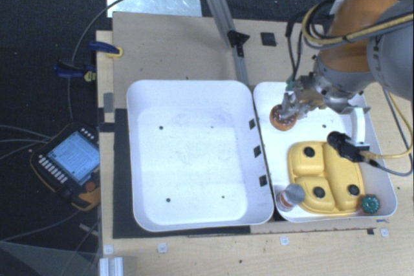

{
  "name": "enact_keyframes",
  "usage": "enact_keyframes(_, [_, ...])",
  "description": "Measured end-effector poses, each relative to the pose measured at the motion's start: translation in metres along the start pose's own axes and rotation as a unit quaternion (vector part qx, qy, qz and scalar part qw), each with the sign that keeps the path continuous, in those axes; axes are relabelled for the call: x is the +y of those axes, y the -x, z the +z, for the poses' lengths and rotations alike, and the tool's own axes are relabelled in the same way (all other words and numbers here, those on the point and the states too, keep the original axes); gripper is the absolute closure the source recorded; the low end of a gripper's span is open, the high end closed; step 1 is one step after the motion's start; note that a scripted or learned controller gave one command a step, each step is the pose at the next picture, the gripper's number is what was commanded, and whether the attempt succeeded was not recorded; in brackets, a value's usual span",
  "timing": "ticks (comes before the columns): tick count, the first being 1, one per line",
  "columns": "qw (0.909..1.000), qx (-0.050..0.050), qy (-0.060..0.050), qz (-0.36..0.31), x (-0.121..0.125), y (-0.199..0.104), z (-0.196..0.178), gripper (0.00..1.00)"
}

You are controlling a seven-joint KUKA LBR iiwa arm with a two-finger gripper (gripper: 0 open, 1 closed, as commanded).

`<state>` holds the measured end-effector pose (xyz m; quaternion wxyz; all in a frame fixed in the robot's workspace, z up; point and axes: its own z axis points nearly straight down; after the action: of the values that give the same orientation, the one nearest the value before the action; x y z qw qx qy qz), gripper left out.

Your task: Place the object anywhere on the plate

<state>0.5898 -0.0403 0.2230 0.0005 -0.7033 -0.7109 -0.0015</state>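
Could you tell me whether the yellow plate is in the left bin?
No, the yellow plate lies in the right bin.

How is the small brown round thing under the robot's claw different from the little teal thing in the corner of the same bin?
The brown round object sits near the bin's far left side, right under the gripper; the teal object lies in the near right corner, away from the arm. The brown one looks larger and disc-like; the teal one is smaller and knobbly. The teal one touches the yellow sectioned plate; the brown one lies apart from it. Both rest in the right white bin.
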Motion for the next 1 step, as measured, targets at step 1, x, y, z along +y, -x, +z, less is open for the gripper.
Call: enact_keyframes(1, [1.0, -0.001, -0.001, 0.001, -0.0231, -0.0491, 0.0013, 1.0])
